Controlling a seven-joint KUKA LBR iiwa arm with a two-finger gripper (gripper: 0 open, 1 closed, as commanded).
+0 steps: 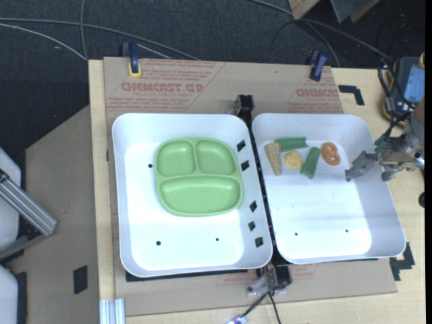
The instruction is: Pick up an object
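— Gripper [370, 165]?
— At right bin's [337, 241] right rim, fingers spread, nothing between.
— Objects?
— Along bin's far side: corn cob [273, 158], yellow piece [293, 159], two green sticks [301, 152], pretzel [330, 153]. Green divided plate [198, 176] in left bin [189, 248].

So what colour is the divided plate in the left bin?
Light green; the divided plate shows clearly in the camera view.

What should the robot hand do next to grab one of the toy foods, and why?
Probably slide left toward the pretzel. The gripper sits at the right bin's right edge holding nothing, and the pretzel is the nearest piece, lying apart from the green pieces and the corn.
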